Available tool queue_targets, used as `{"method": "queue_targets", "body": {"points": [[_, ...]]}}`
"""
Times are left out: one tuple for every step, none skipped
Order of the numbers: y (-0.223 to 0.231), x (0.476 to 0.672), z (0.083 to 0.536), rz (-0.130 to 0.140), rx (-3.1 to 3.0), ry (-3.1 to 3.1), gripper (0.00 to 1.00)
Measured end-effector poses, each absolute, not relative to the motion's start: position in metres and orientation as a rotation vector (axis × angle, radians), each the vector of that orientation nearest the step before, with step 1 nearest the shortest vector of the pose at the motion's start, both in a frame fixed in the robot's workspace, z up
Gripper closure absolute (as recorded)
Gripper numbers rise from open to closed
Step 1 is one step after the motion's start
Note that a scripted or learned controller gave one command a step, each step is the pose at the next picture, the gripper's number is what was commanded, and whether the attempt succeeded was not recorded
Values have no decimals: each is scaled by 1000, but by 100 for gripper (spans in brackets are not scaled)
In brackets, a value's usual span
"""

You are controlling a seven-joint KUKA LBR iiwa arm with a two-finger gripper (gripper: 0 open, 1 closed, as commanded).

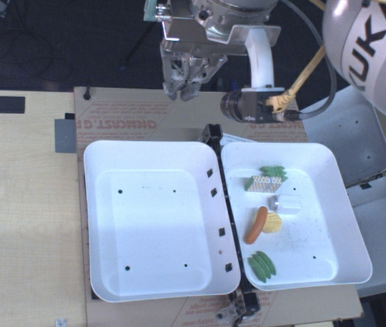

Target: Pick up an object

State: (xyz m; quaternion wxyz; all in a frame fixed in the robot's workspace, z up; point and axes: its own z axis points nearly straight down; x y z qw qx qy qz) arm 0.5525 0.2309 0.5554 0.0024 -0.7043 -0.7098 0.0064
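The gripper (184, 87) hangs high above the far edge of the bench, beyond the back rim of the left bin (104, 176), its fingers pointing downward. The fingertips sit close together with nothing between them, so it reads as closed and empty. Above it the metal wrist housing and the grey arm (356, 26) run off toward the upper right, and a white cylinder with a dark fitting hangs beside the wrist.

All the objects lie in the right bin (346, 203), well apart from the gripper. A red-orange sausage (256, 225) lies near the bin's middle, its long axis running from lower left to upper right. Touching its upper right side is a small yellow piece (272, 223). Toward the near rim sits a green pea pod (262, 265), angled from upper left to lower right. Farther back is a leafy green item (274, 172) beside a pale patterned block (263, 182), and a small white piece (284, 203) lies just right of the sausage's upper end.
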Motion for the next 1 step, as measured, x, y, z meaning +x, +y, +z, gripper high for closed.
{"method": "queue_targets", "body": {"points": [[155,481,503,16,-2222,-2213,100]]}}
